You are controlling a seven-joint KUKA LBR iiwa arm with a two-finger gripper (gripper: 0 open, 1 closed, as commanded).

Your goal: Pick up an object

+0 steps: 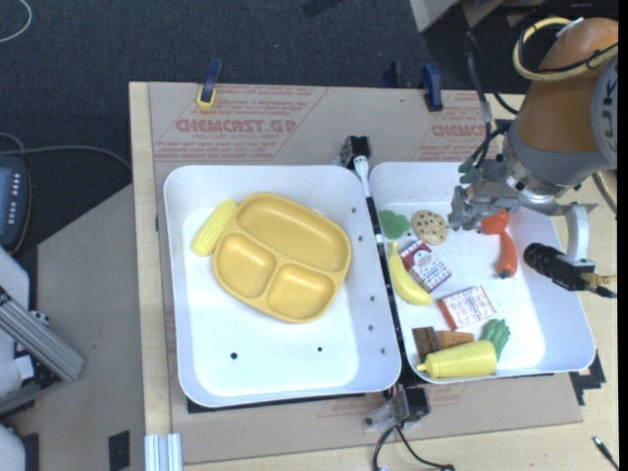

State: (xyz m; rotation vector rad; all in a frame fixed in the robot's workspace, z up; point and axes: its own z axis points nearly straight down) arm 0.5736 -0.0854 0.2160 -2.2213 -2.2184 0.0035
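We see the gripper (474, 207) in the upper part of the right bin (574, 337), hanging between the cookie (429, 226) to its left and the orange carrot-like toy (502, 243) to its right. How it is set, wide or narrow, we cannot tell from this slanted view, and nothing shows clearly held.

Candidate objects crowd the right bin: a banana (406, 281) along the left wall, a small red-and-white packet (426, 266) touching it, a flat red card (469, 306) lower down, and a yellow bottle (459, 360) at the bottom edge. The left bin (186, 292) carries a yellow divided plate (282, 256) with a corn cob (213, 227) beside it.

We judge the main risk to be landing in the gap between cookie and carrot and closing on nothing. The cookie lies flat and could slip out, and a nudge might push either piece toward the wall.
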